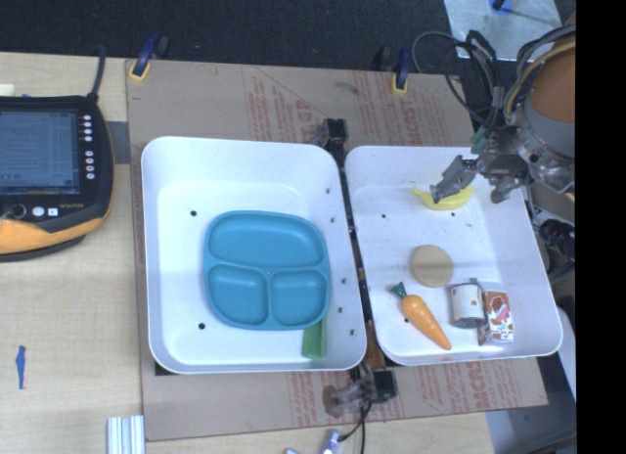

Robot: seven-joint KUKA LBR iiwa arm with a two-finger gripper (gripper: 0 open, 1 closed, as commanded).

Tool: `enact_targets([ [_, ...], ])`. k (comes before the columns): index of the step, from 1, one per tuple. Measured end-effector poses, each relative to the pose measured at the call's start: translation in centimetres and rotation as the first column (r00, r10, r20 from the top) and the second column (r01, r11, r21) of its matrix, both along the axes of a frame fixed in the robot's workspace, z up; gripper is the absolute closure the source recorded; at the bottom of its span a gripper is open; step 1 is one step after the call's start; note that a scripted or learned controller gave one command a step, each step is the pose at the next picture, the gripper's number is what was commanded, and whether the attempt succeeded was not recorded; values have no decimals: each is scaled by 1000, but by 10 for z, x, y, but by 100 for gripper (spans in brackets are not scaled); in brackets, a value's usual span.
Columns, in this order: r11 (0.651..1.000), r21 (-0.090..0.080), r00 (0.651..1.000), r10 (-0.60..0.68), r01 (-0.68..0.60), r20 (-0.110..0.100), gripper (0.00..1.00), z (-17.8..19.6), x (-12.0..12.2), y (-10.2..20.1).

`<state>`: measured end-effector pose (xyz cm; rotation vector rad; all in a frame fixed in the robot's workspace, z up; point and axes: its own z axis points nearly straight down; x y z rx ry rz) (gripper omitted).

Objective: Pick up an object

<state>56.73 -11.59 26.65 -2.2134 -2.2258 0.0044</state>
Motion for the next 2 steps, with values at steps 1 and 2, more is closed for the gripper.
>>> enact_targets([
  [1,1000,-1,1000,-1,1,0,0,-68,-80,-11],
  [2,1000,0,1000,0,0,-1,0,-157,-92,23],
])
